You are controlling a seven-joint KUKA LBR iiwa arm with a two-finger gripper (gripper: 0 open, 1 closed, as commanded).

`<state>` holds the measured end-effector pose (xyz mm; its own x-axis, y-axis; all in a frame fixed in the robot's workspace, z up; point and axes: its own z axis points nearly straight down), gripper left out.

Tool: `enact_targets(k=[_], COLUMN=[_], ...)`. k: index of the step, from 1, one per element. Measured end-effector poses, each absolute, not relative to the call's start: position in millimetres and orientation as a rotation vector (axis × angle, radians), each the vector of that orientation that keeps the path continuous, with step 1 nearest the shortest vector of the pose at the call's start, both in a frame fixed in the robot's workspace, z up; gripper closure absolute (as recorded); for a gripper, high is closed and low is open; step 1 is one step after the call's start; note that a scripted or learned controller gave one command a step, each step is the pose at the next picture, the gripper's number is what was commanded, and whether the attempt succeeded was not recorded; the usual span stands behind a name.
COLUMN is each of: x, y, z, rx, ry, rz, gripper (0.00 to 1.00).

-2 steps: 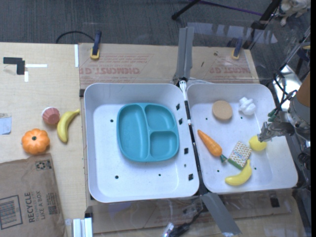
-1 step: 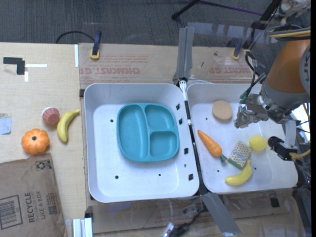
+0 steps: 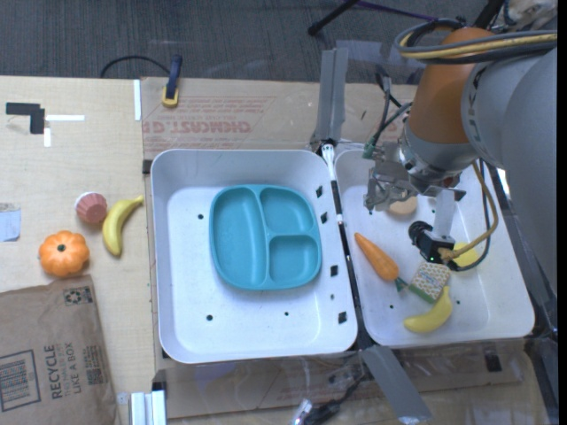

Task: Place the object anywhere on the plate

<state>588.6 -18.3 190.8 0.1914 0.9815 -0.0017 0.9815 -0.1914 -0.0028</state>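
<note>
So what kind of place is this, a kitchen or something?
More likely a robotics lab or test bench than a kitchen. A robot arm reaches over two white bins, the food looks like toys, such as the carrot, and cables trail across a carpeted floor.

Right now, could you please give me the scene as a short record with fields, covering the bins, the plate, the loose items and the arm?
left bin: holds a teal divided plate, nothing lying on the plate
right bin: carrot, banana, small speckled block, pale rounded item
gripper: over the right bin's far left part, beside the pale item
bench left of bins: pumpkin, second banana, pink cupcake
task state: no object on the plate yet
</note>
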Motion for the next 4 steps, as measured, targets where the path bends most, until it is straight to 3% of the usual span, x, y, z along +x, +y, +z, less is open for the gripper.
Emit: enact_targets(k=[1,2,3,4], x=[532.4,569.5,582.6,580.7], y=[-105.7,-14.2,-92.9,-39.1], z=[179.5,191.2,201.6,211.2], rx=[-2.110,-1.991,-2.099,-1.943], ry=[-2.325,-2.431,-2.338,-2.468], rz=[0.005,0.002,0.004,0.003], gripper=[1.00,1.00,1.00,1.00])
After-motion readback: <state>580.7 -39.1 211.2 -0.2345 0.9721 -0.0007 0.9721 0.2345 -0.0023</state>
